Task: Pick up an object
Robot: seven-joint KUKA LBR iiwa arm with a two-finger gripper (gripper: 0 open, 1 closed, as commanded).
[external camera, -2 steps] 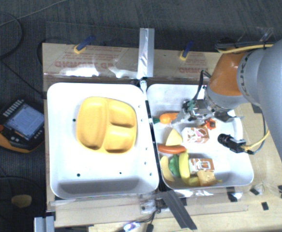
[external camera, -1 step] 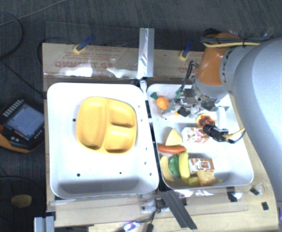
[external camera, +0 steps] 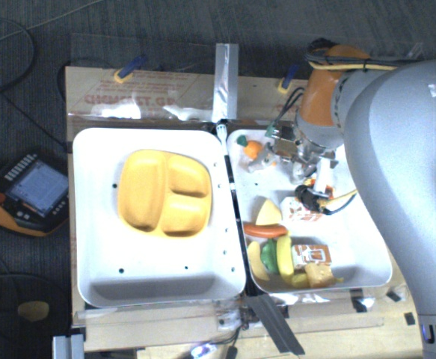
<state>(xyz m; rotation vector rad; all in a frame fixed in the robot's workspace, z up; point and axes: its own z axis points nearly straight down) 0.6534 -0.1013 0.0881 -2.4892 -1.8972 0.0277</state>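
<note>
My gripper (external camera: 289,149) hangs low over the far end of the right bin (external camera: 367,238), below the arm's orange band (external camera: 318,99). Just left of it lies a small orange toy vegetable with a green top (external camera: 252,149). Nearer the camera lie a yellow cheese wedge (external camera: 268,212), a red sausage (external camera: 266,231), a white and red packet (external camera: 302,212), a banana (external camera: 256,261), a green piece (external camera: 283,254), a small printed box (external camera: 312,255) and a tan lump (external camera: 319,275). I see nothing held in the gripper.
The left bin (external camera: 98,275) holds a yellow divided plate (external camera: 163,191). A metal divider strip (external camera: 226,81) stands between the bins at the back. The grey arm body (external camera: 401,163) covers the right bin's right side. A handheld device (external camera: 29,193) lies on the floor to the left.
</note>
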